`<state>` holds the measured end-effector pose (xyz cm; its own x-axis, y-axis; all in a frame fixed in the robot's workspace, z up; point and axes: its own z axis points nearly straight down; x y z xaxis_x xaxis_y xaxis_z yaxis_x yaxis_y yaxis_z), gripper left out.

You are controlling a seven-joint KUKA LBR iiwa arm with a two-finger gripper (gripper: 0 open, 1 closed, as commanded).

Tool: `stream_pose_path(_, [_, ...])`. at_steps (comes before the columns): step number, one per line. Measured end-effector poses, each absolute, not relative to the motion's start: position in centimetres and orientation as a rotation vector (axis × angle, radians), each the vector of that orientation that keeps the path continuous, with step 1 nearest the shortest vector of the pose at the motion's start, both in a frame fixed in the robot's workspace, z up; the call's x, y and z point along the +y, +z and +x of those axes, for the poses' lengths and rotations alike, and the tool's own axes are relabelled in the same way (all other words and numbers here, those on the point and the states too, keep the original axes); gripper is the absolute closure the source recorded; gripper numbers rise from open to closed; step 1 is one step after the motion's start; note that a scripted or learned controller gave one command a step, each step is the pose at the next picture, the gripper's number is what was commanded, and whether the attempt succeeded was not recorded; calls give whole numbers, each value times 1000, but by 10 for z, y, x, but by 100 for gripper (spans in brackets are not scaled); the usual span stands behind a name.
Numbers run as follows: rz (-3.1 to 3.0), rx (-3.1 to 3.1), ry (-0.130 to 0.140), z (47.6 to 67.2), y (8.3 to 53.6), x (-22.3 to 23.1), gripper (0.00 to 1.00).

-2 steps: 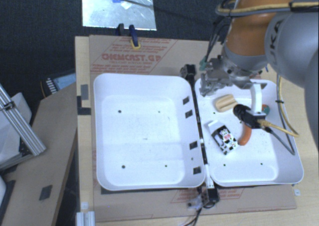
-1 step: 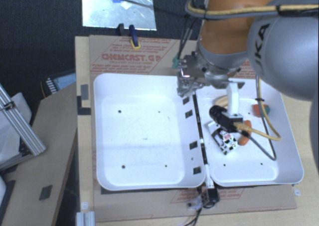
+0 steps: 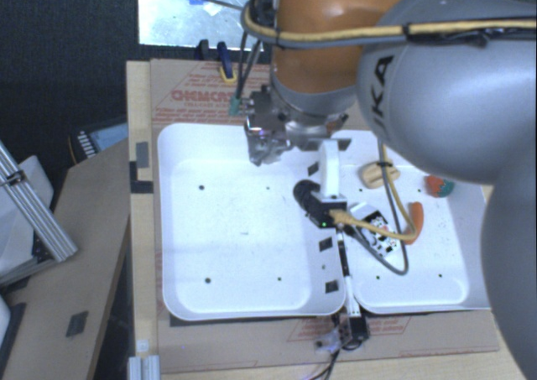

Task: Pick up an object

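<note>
My gripper (image 3: pixel 267 150) hangs over the far right part of the left white bin (image 3: pixel 172 227), close to its back rim. No object shows between its tips. In the right white bin (image 3: pixel 436 290) lie a tan rounded object (image 3: pixel 377 174), an orange curved piece (image 3: pixel 417 216), a small red and teal object (image 3: pixel 438 186) and a black-and-white patterned item (image 3: pixel 382 237). All of these are to the right of the gripper and apart from it. The big grey arm with its orange band hides the far right of that bin.
The two bins meet at a ridge (image 3: pixel 340 261) running toward the front. A cardboard sheet (image 3: pixel 193 97) lies under the bins. An aluminium rail (image 3: pixel 33 210) leans at the far left, off the bench.
</note>
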<state>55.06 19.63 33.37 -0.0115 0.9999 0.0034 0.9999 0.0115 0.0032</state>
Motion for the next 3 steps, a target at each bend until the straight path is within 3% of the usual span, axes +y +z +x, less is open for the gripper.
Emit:
stream_pose_path(1, [-2216,-2231,-12,594,368,216,100])
stream_pose_path(2, [-2220,-2232,-16,666,421,235,100])
stream_pose_path(3, [-2218,-2220,11,668,308,234,100])
